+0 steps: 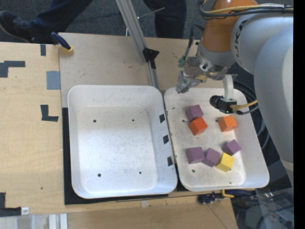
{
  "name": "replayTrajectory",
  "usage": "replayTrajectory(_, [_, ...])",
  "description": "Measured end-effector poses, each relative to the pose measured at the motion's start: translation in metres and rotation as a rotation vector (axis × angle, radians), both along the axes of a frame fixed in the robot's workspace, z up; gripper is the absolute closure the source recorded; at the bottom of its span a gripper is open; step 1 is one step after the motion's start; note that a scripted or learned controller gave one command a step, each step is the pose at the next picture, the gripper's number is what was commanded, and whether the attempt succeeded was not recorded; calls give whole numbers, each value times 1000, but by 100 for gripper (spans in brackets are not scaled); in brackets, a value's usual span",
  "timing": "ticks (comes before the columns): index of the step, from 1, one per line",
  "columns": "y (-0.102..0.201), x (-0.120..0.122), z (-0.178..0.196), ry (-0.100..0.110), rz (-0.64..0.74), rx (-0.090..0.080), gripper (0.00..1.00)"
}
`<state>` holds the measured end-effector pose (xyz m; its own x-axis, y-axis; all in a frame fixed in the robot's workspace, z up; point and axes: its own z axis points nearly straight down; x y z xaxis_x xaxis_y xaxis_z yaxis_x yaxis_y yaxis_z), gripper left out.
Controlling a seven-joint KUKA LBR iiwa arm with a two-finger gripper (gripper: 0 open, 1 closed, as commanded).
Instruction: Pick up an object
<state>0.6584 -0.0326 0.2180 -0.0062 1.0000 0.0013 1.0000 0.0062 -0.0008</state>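
Observation:
My gripper (183, 86) hangs over the far left corner of the right bin (248, 175), its fingers pointing down with nothing seen between them. Below it in that bin lie a purple cube (194, 112) and an orange-red cube (198, 126). Another orange cube (227, 123) sits further right. Toward the near side are a purple cube (194, 154), a second purple cube (211, 157), a third purple cube (232, 147) and a yellow cube (226, 162).
The left bin (114, 142) adjoins the right one. A slanted metal pole (138, 32) with a black clamp stands behind the bins. A black cable fitting (224, 104) hangs at the right bin's far edge.

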Motion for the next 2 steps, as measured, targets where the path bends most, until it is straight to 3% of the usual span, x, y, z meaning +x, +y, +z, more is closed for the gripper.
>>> replayTrajectory(2, [104,-2,-13,2,0,0,100])
